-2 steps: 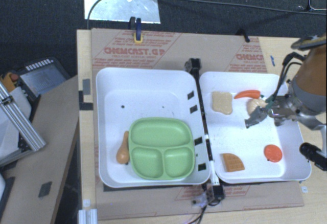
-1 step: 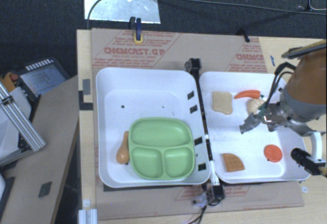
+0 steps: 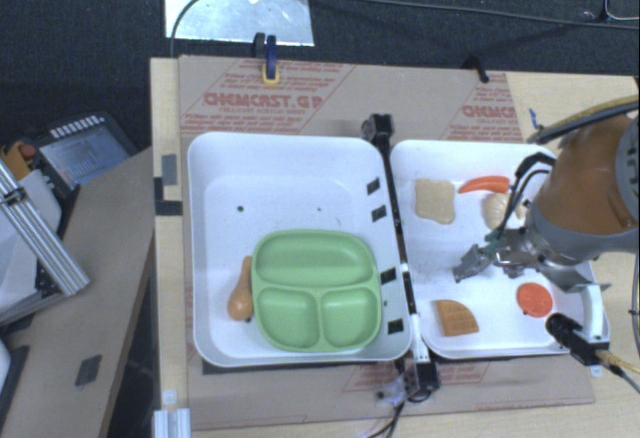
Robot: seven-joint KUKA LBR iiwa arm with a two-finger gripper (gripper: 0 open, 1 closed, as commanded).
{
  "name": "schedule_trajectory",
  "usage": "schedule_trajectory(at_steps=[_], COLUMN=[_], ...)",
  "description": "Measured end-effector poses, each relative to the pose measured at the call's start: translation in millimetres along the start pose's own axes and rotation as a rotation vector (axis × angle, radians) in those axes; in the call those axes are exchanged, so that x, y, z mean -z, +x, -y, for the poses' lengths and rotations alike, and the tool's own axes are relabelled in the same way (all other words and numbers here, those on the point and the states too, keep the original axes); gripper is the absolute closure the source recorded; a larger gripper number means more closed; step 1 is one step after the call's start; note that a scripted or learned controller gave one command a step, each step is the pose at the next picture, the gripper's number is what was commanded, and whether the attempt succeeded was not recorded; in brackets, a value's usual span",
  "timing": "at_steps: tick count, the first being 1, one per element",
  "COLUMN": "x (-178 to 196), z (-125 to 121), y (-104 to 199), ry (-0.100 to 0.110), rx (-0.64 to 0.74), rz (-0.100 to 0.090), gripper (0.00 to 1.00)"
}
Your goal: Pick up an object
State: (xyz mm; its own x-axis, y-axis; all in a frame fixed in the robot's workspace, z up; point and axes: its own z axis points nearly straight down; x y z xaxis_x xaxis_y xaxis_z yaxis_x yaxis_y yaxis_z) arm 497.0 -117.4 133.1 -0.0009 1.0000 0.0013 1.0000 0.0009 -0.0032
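The right bin [image 3: 425, 256] holds a pale bread slice [image 3: 435, 199], an orange carrot-like piece [image 3: 484, 184], a beige lump [image 3: 493, 211] partly behind the arm, a red-orange disc [image 3: 535, 299] and a brown toast wedge [image 3: 455, 317]. My gripper [image 3: 484, 262] hangs low over the middle of this bin. It is between the beige lump and the toast wedge, just left of the red disc. Nothing shows in its grip.
The left bin [image 3: 230, 176] carries a green divided plate [image 3: 315, 291] and a tan drumstick-shaped item [image 3: 241, 291] beside it. A black divider strip [image 3: 392, 226] runs between the bins. The grey and orange arm [image 3: 590, 196] covers the right bin's far right side.
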Motion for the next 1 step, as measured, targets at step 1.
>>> schedule_trajectory(at_steps=[1], x=[-51.0], z=[-0.3], y=[0.3], ry=[-0.002], rx=[-0.001], rz=[0.000], gripper=[0.00])
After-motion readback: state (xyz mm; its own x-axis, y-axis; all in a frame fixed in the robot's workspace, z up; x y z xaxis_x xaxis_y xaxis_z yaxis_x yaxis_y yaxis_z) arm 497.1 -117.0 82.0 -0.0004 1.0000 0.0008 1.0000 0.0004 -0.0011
